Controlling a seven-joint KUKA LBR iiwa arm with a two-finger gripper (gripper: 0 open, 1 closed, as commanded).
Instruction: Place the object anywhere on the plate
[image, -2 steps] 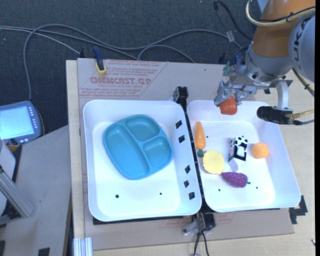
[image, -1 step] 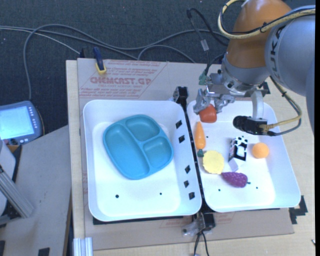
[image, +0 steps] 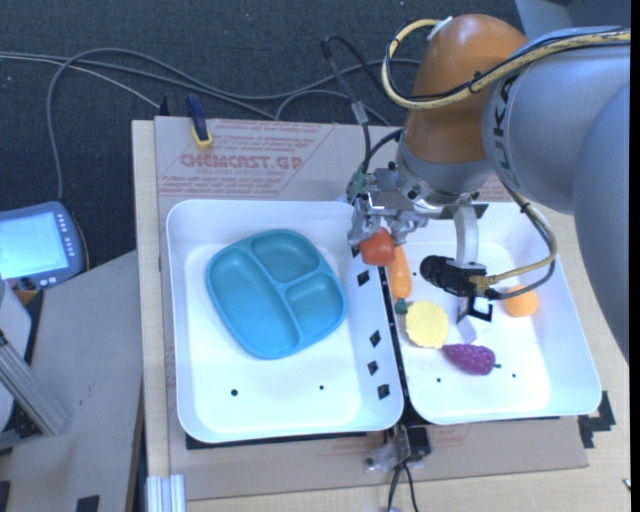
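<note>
Bins are seen side by side on the tabletop (image: 250, 150), the left bin (image: 200, 400) bearing a blue divided plate (image: 275, 292) that lies flat near its middle. The gripper (image: 375, 232) is positioned over the seam between the two bins, at the upper left corner of the right bin (image: 560, 380). A small red-orange object (image: 377, 248) is seen at the fingertips, apparently pinched between them, though the grip itself cannot be made out with certainty. Just below it, an orange carrot-shaped piece (image: 400, 275) is laid along the right bin's left wall. A yellow round piece (image: 427, 324), a purple grape-like piece (image: 469, 357) and an orange piece (image: 520, 303) are scattered nearby in the right bin. The plate is well apart from all of them.
</note>
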